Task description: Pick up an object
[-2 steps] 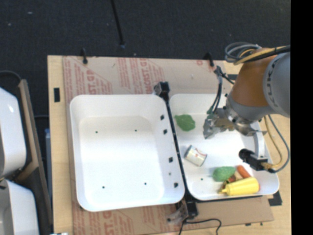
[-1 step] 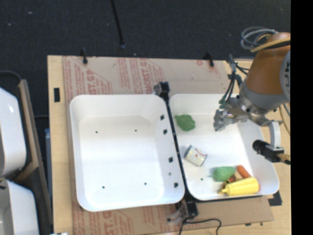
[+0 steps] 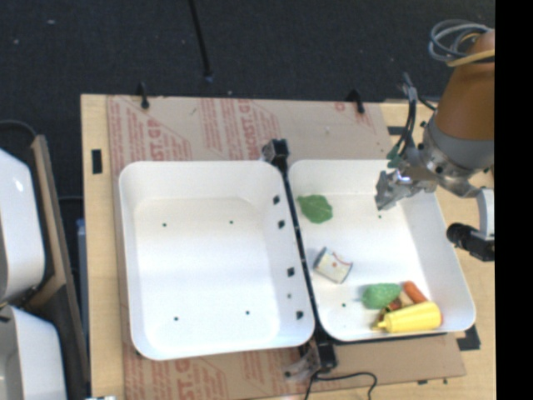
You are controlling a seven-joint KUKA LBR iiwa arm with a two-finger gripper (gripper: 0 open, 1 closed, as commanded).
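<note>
Brown board (image 3: 208, 127) under two white bins (image 3: 133, 223), dark floor; jaws' (image 3: 388, 192) state unclear.

Looks like a robotics lab cell from my feed, not a home or a shop. I see a plywood bench top (image 3: 208, 127) with red stencilled lettering, sitting on dark carpet-like floor (image 3: 100, 32). Two shallow white bins (image 3: 133, 190) are fixed side by side on it, joined by a black clamp strip (image 3: 291, 240) down the middle. Black brackets (image 3: 143, 100) pin the board at its far edge. Cables (image 3: 200, 32) run across the floor at the far side, and another loops off the near edge (image 3: 333, 382). The grey and orange industrial arm (image 3: 466, 98) with exposed wire loops comes in on the right. White equipment housings (image 3: 21, 223) stand at left.
</note>
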